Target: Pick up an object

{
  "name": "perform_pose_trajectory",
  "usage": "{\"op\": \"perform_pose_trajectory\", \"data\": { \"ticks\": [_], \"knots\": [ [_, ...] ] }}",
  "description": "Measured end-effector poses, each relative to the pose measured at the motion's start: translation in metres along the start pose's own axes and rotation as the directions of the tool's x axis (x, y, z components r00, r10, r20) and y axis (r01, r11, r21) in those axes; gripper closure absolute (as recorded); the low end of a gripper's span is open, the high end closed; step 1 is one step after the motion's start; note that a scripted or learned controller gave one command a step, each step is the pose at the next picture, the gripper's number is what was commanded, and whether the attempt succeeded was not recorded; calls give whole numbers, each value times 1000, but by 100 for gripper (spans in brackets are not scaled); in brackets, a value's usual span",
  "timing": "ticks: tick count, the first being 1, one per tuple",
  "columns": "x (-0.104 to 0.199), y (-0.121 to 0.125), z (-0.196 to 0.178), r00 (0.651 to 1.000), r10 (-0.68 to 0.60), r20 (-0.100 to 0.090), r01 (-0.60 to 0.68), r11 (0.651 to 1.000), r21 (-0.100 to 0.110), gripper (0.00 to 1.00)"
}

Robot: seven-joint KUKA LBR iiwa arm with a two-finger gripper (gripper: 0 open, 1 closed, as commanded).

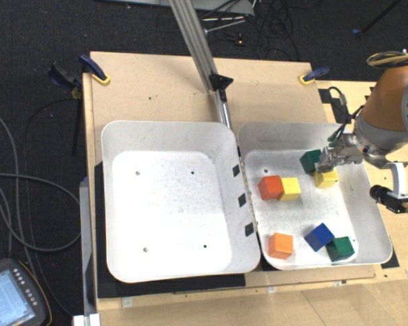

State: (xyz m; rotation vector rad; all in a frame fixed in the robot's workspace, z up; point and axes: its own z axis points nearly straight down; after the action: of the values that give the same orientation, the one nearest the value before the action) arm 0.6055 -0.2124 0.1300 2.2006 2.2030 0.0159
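Note:
My gripper [326,163] reaches down into the back of the right bin [370,209]. It sits right over a small yellow block [326,178], whose top it partly hides. A dark green block [310,160] lies against the gripper's left side. Further left, a red-orange block [270,187] touches a second yellow block [290,189]. Near the bin's front lie an orange block [280,245], a blue block [319,236] and another green block [340,248]; the blue and green ones touch.
The left bin [170,199] stands beside the right one, with black clips along their shared edge. A metal pole [194,36] slants in from the back to the bins' junction. Clamps sit at the bench's back corners.

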Motion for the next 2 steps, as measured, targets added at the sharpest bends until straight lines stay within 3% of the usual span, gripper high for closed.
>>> {"op": "perform_pose_trajectory", "data": {
  "ticks": [1,2],
  "knots": [
    [-3,3,-64,1000,-1,-10,1,1000,20,100],
    [-4,6,-118,1000,-2,-9,2,1000,19,100]
  ]
}}
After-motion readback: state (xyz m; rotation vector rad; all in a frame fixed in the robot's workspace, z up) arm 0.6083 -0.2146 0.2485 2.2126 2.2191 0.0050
